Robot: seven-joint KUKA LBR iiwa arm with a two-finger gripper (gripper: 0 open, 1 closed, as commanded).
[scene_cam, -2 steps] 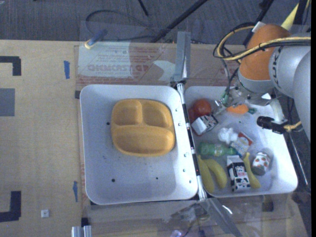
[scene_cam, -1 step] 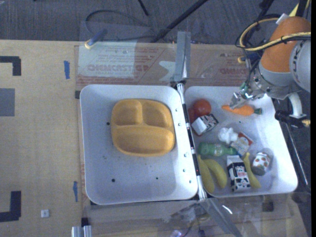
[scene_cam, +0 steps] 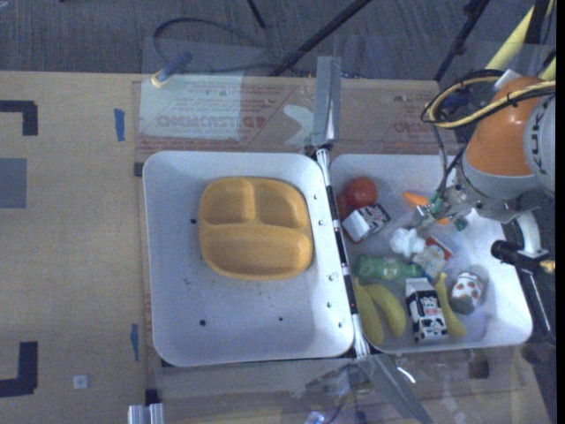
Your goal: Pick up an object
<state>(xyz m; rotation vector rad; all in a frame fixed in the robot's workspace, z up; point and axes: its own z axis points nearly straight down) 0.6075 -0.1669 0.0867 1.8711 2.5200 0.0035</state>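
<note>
From my remote seat I see a pale tan wooden bench top (scene_cam: pixel 71 263) spreading across the left and lower view; black angular tape marks (scene_cam: pixel 19 117) sit near its left edge, and short strips of blue tape (scene_cam: pixel 119 124) lie further in; a flat sheet of brown cardboard with red printing (scene_cam: pixel 265 117) lies toward the back; beyond the bench runs a dark grey carpeted floor (scene_cam: pixel 115 11), crossed by thin black stand legs (scene_cam: pixel 344 11) and a looping black cable (scene_cam: pixel 199 34); the light is even and soft.
</note>
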